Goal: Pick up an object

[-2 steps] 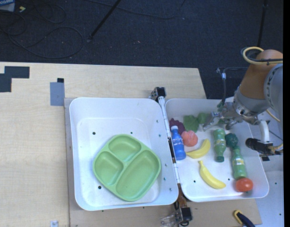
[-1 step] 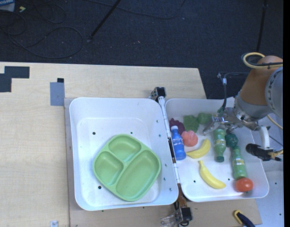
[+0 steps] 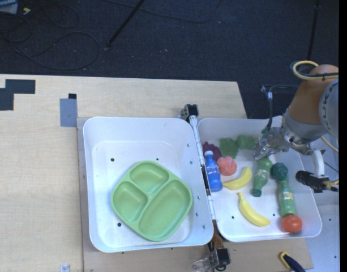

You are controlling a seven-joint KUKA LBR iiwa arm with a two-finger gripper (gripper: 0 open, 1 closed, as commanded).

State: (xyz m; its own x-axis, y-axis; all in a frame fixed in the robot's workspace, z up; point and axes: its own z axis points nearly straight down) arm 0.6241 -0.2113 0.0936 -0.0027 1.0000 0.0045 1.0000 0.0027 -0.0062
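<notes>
Robot pincer (image 3: 265,150) low over the right bin (image 3: 315,222) – its grip state cannot be told.
A small green bottle (image 3: 260,176) lies just below it; yellow bananas (image 3: 239,181) lie lower left – green divided plate (image 3: 152,200) far left.

The arm reaches into the right bin (image 3: 309,222), its gripper (image 3: 264,149) low over a small green bottle (image 3: 260,177). Nearby lie two bananas (image 3: 252,210), a pink ball (image 3: 226,165), a blue bottle (image 3: 212,173), a larger green bottle (image 3: 285,194) and a tomato (image 3: 291,224). A green divided plate (image 3: 152,200) sits in the left bin (image 3: 99,146)
</notes>
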